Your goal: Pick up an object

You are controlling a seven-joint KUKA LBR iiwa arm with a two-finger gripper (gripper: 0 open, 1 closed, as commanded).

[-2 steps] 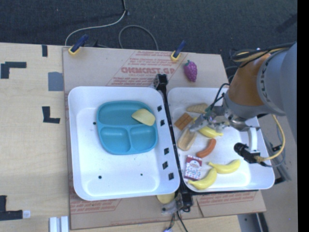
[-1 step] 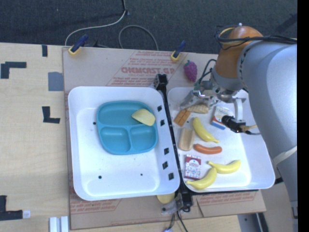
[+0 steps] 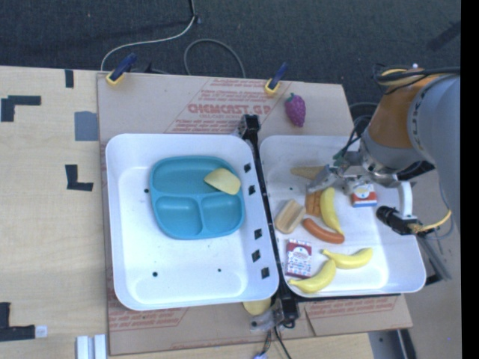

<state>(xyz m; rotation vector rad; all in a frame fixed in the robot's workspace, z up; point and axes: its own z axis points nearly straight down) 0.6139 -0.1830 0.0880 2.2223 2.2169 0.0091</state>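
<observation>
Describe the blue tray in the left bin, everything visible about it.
The blue tray looks like smooth plastic, a rounded rectangle divided by raised ridges into compartments. It lies flat, slightly turned, in the upper middle of the left bin. A pale yellow wedge rests on its upper right corner, partly over the rim. Nothing else touches it.

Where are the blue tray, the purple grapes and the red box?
blue tray (image 3: 179, 208): camera view, bare lower-left compartment.
purple grapes (image 3: 296, 110): camera view, middle of the bunch.
red box (image 3: 298, 258): camera view, centre of its top face.
</observation>
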